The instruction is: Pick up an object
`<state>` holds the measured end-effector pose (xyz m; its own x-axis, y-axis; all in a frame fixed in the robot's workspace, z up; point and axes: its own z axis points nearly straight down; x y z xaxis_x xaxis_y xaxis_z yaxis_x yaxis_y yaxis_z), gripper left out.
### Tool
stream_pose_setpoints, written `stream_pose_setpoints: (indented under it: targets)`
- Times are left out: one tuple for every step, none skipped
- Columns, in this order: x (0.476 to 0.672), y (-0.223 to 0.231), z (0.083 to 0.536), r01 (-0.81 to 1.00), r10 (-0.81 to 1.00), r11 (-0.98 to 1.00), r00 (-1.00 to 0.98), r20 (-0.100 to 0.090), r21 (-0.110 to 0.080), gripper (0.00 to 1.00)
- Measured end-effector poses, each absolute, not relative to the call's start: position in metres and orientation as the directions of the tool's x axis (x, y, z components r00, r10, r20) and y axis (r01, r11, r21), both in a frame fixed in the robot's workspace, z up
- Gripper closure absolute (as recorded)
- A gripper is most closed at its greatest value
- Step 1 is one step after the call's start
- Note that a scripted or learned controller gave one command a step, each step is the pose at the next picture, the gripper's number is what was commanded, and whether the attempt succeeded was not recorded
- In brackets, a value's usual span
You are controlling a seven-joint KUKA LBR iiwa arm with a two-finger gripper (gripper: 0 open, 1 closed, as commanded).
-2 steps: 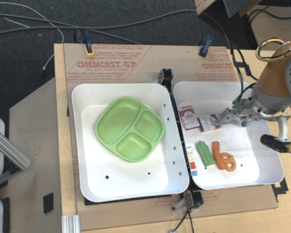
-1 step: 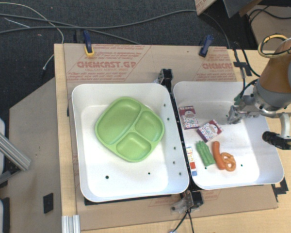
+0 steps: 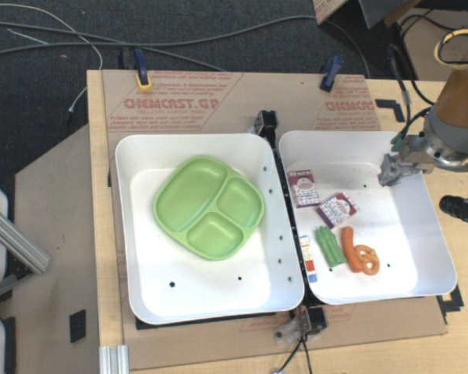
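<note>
The right bin (image 3: pixel 421 232) holds several small items: a maroon and white packet (image 3: pixel 303 188), a second purple packet (image 3: pixel 336 208), a green pea pod (image 3: pixel 327 245), an orange carrot (image 3: pixel 348 243) and an orange pretzel (image 3: pixel 366 259). A small striped card (image 3: pixel 307 257) lies at the bin's left wall. My gripper (image 3: pixel 391 171) hangs over the bin's far right part, well apart from the items, with nothing seen between its fingers.
The left bin (image 3: pixel 140 287) carries a green divided plate (image 3: pixel 209 206). A black clip (image 3: pixel 266 121) sits where the two bins meet at the back. Blue clamps (image 3: pixel 143 70) hold the cardboard base. Cables lie on the dark floor behind.
</note>
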<state>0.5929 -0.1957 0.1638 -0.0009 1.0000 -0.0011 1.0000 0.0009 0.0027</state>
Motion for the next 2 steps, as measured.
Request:
stream_pose_setpoints:
  targets:
    - [0.588, -0.196, 0.208, 1.0, 1.0, 0.001, -0.001, -0.001, 0.003, 1.0]
    - [0.589, -0.196, 0.251, 1.0, 1.0, 0.001, -0.001, -0.002, 0.006, 1.0]
